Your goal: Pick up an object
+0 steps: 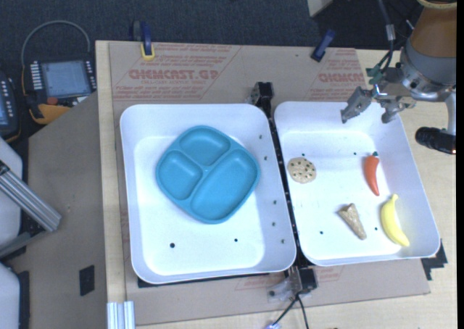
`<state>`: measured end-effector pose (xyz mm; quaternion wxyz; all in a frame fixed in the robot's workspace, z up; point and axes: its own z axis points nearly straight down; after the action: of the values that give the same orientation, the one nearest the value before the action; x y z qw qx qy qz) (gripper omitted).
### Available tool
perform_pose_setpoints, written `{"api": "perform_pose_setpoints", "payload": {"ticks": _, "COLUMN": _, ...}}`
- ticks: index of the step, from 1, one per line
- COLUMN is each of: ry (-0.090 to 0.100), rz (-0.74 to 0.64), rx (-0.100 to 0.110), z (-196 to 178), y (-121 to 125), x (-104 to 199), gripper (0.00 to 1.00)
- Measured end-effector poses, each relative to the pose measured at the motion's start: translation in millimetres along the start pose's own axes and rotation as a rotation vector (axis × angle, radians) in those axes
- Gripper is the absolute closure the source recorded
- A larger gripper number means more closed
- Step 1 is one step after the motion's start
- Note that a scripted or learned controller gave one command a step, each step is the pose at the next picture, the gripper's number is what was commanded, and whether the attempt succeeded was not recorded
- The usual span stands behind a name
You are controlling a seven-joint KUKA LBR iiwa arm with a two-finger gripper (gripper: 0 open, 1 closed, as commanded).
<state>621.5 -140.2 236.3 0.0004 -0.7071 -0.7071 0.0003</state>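
Claw (pixel 371 108): spread open, empty, above right bin's (pixel 428 197) far edge | arm (pixel 435 38): cropped at frame's right | carrot (pixel 372 173), banana (pixel 392 220), cookie (pixel 301 169): unobstructed.

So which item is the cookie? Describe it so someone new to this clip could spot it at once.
Start at the right-hand white bin, the one with the gripper above its far edge. The cookie lies by that bin's left wall, apart from the carrot, banana and tan wedge. It is the only round, flat, speckled piece.
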Motion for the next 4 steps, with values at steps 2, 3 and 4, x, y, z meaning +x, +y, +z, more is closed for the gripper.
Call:
{"api": "perform_pose_setpoints", "payload": {"ticks": 2, "ry": 0.0, "rz": 0.0, "rx": 0.002, "z": 105.7, "y": 8.4, "x": -5.6, "gripper": 0.0}}
{"api": "perform_pose_setpoints", "payload": {"ticks": 3, "ry": 0.001, "rz": 0.0, "rx": 0.004, "z": 154.2, "y": 7.9, "x": -4.9, "gripper": 0.0}}
{"api": "perform_pose_setpoints", "payload": {"ticks": 4, "ry": 0.0, "rz": 0.001, "rx": -0.001, "z": 140.7, "y": 9.1, "x": -5.1, "gripper": 1.0}}
